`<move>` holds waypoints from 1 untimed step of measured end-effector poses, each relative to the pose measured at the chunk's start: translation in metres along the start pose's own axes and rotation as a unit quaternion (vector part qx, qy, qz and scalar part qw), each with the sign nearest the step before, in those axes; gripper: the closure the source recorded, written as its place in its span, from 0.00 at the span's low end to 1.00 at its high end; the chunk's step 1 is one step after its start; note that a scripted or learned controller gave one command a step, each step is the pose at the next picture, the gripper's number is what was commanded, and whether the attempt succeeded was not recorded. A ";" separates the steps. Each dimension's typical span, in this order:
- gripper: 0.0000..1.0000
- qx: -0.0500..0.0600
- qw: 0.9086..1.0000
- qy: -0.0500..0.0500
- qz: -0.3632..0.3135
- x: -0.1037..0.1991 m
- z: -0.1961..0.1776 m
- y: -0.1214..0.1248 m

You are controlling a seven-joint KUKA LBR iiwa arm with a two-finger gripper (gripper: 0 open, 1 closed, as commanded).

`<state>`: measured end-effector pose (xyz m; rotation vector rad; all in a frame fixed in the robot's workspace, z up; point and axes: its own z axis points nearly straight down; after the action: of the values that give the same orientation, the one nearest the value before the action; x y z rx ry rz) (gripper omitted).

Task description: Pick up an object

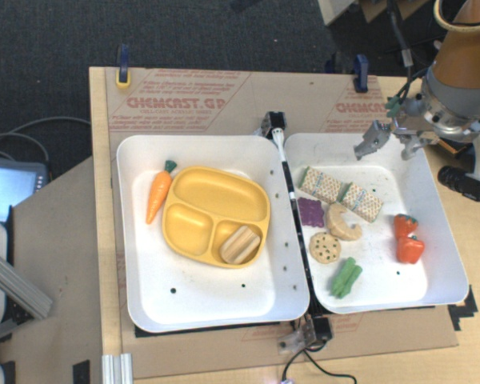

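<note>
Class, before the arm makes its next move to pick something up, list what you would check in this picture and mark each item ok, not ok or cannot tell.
1. Gripper sits above the right white bin, near its far edge: ok.
2. Something held between its fingers: not ok, nothing there.
3. Red toy pepper lies apart from its neighbours: ok.
4. Green toy bean pod lies free: ok.
5. Round chocolate-chip cookie has room around it: not ok, the tan curved pastry touches it.
6. Gripper lined up over a target: not ok.
</note>
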<state>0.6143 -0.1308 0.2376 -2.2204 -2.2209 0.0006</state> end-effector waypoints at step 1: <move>0.00 0.003 1.000 0.000 0.002 -0.031 0.160 -0.032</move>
<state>0.5821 -0.1613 0.0774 -2.2223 -2.2132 0.0091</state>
